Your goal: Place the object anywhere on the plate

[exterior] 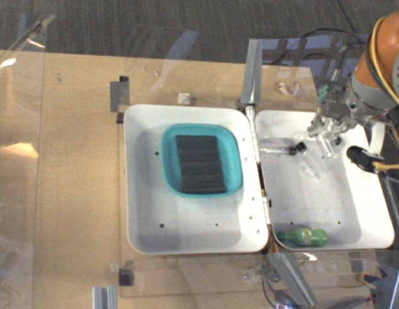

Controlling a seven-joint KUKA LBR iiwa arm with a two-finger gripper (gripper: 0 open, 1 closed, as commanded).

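Observation:
A green bottle (304, 237) lies on its side against the near wall of the right bin (363, 230). In the left bin rests a teal plate (233, 163) with a dark ribbed rectangular slab (199, 165) on it. My gripper (325, 136) hangs over the far part of the right bin, well away from the bottle and to the right of the plate. Its pale fingers stand open and hold nothing. A clear, thin item with a small black tip (296, 149) lies on the bin floor just left of the gripper.
The left bin (145, 217) and the right bin meet at a raised divider (259, 185). A metal post (252, 69) stands behind that junction. The arm's orange band (383, 50) and dark cables (360, 158) hang over the right bin's far right corner.

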